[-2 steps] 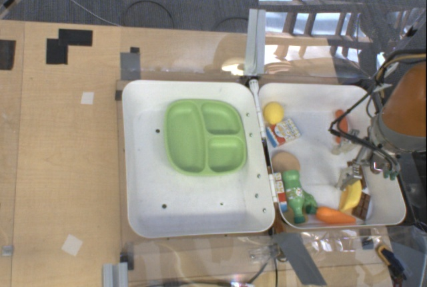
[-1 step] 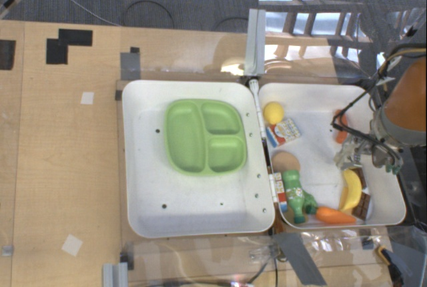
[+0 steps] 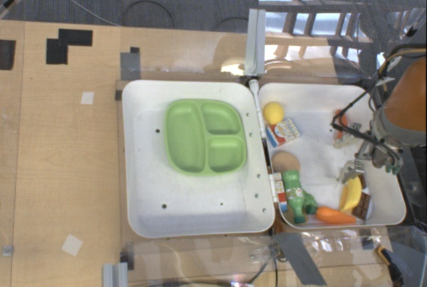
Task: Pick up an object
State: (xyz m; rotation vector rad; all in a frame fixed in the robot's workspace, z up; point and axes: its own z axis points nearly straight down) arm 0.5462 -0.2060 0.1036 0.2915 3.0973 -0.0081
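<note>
Wooden worktop, right bin: tool hangs directly above the banana, which lies lengthwise beneath it; tool's state unclear.

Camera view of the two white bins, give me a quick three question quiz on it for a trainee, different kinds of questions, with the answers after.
1. True or false: the green three-compartment plastic plate lies in the left shallow white bin.
2. Multiple choice: what lies right next to the long orange toy carrot in the right shallow white bin? A) a blue mug B) a yellow toy banana C) a red spoon
3. Fill in: the round yellow toy lemon sits near that bin's ____ wall, beside the divider.

Key
1. True.
2. B; the banana is just above the carrot, below the tool.
3. Left.
</note>
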